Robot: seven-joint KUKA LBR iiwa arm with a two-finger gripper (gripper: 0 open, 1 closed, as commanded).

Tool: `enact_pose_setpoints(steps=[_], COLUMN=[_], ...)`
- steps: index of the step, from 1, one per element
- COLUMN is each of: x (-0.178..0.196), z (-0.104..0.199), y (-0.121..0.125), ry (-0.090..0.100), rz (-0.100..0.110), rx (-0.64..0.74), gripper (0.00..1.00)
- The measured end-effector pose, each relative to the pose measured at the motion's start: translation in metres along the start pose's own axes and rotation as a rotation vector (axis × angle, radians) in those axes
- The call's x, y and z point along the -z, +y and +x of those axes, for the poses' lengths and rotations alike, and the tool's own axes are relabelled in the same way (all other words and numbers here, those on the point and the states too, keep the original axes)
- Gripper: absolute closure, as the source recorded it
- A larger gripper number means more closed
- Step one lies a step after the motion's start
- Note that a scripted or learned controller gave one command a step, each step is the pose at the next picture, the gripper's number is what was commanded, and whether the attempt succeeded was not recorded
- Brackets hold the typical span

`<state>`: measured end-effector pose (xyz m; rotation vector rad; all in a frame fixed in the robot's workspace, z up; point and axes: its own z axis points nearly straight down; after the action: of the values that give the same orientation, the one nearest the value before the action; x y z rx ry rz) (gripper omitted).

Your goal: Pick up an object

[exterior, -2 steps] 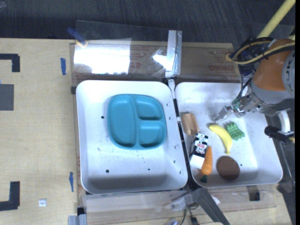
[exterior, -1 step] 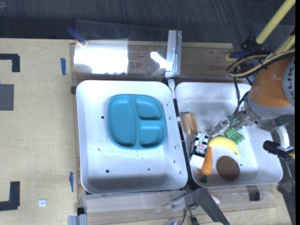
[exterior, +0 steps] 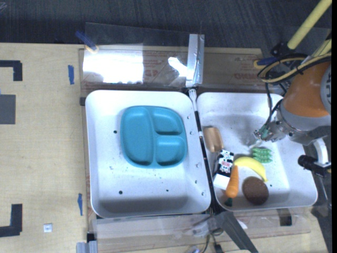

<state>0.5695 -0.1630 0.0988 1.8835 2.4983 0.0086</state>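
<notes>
Camera view: the gripper [exterior: 267, 132] hangs low in the right bin [exterior: 231, 107], just above a green toy [exterior: 261, 154] beside the banana [exterior: 251, 167]; whether it is open cannot be told, and nothing shows in its hold. The step looks like the approach. Next, it likely needs a short descent onto the toy.

In the right bin lie a yellow banana [exterior: 251, 166], orange carrot [exterior: 232, 181], brown kiwi [exterior: 255, 190] and green toy [exterior: 261, 154].
</notes>
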Motion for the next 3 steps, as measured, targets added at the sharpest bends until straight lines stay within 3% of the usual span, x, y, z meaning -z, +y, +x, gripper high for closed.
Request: enact_pose_setpoints(steps=[1, 2, 3], x=[-0.001, 0.056, -0.007], z=[0.0, -0.043, 0.027], y=[0.0, 0.002, -0.058], ry=[0.001, 0.003, -0.001], rz=[0.001, 0.005, -0.002], rx=[0.0, 0.341, 0.282], gripper=[0.0, 0.0, 0.0])
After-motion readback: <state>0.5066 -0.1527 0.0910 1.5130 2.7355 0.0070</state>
